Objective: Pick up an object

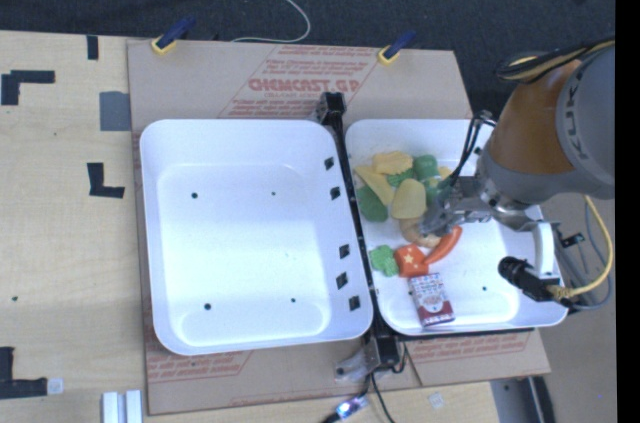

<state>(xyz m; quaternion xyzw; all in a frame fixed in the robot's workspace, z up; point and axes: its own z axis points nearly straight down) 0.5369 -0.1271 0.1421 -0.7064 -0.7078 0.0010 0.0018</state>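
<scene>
Carefully, with our hand (440, 216) low over the toy food heaped in the right bin (500, 306), its opening too blurred to tell, we should close on the red pepper (430, 251) just beneath, clear of its neighbours.

Two white bins sat side by side on the bench; the left bin (240, 231) lay bare. In the right bin (500, 311), the gripper (443, 211) hung low over a cluster of yellow, green and orange-red toy pieces (405, 196), with a small red packet (432, 299) lying near the front rim
</scene>
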